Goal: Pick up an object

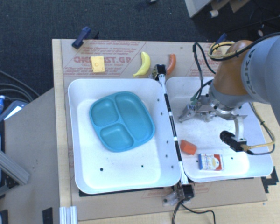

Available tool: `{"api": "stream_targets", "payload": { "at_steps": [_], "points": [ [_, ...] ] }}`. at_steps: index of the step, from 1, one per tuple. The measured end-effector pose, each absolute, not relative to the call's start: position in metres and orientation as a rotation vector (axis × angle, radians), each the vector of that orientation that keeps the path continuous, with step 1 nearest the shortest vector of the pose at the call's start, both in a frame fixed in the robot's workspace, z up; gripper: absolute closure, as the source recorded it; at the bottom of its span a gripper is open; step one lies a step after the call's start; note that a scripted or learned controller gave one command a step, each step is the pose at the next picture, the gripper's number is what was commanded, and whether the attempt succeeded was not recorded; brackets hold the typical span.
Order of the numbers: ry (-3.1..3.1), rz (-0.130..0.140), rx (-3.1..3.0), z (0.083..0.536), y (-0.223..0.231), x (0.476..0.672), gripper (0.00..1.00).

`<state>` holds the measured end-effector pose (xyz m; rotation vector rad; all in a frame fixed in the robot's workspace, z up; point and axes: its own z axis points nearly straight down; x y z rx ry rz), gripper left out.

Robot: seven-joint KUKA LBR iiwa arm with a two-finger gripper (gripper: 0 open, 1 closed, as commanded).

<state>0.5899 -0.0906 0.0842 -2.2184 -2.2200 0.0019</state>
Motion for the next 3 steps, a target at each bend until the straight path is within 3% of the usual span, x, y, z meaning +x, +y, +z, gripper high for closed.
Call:
{"api": "stream_targets", "payload": {
  "at_steps": [1,2,3],
  "points": [
    [-2.220,0.000,-2.220,0.0945,-0.0908,0.5905,1.00],
    [-2.220,0.000,-2.220,0.0944,-0.0908,0.5904,0.00],
    [-2.221,-0.001,-2.220,0.1044,-0.0905,0.5908,1.00]
  ]
}}
